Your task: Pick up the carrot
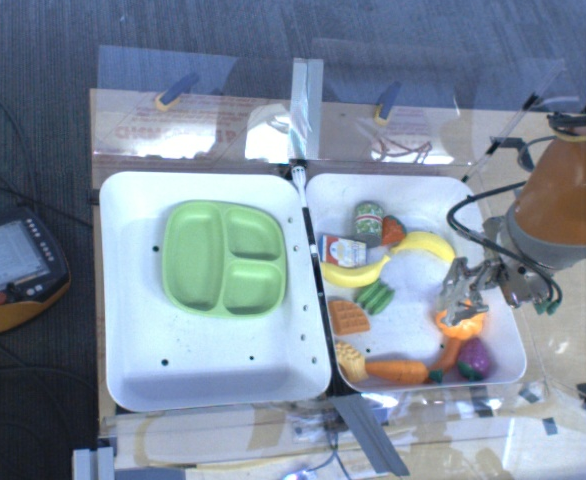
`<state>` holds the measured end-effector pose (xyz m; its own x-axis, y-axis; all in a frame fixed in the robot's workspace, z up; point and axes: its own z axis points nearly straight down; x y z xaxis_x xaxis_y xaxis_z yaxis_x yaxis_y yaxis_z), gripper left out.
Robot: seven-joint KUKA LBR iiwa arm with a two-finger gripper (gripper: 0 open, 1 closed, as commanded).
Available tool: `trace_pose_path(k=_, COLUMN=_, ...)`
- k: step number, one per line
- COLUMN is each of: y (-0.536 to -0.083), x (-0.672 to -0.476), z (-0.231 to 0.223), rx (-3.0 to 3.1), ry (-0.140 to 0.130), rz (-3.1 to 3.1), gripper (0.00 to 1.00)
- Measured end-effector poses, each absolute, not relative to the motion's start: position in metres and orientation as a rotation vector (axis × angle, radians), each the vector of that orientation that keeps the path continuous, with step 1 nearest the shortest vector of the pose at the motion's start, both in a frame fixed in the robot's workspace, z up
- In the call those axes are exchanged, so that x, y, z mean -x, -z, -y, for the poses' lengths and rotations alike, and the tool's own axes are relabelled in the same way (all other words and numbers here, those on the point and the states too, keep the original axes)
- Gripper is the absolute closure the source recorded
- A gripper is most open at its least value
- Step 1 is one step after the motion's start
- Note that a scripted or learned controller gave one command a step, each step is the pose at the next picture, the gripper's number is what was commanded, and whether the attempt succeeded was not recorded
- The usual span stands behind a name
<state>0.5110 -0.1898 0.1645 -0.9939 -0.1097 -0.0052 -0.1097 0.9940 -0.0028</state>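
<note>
Carrot is in the right bin, lying flat along its near edge, roughly mid-edge. Green stem end points toward the near right corner. Nothing is gripping it.

Gripper is over the right side of the same bin, near the right wall and well apart from the carrot's body. Can't tell whether it's released or clenched; the tip is too cluttered. Directly under it sits a small orange object, touching or nearly touching the tip. Can't tell what it is, or whether it's actually grasped. An orange stalk-like piece runs from there down toward the carrot's stem end.

Other items in the right bin:
- purple vegetable in the near right corner, just beside the carrot's stem
- banana across the middle, curving toward the left wall
- red-and-white carton at the left wall, touching the banana
- green can near the far edge, with a red fruit just beside it
- green vegetable just below the banana
- waffle near the left wall
- a tan piece at the near left corner, touching the carrot's tip

Left bin holds a green divided plate, sitting toward the far side of the bin.

Arm comes in over the right bin's right edge, orange band visible.
</note>
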Motion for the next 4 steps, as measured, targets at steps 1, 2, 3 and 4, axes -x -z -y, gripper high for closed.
trace_pose_path(k=1, y=-0.093, x=-0.516, z=0.204, rx=0.59, ry=0.003, rz=-3.08, gripper=1.0)
trace_pose_path(k=2, y=-0.161, x=-0.504, z=0.155, rx=0.585, ry=0.004, rz=-3.079, gripper=1.0)
trace_pose_path(k=3, y=-0.144, x=-0.497, z=0.224, rx=0.832, ry=0.0, rz=-3.028, gripper=1.0)
trace_pose_path(k=4, y=-0.092, x=-0.506, z=0.169, rx=0.617, ry=0.009, rz=-3.075, gripper=1.0)
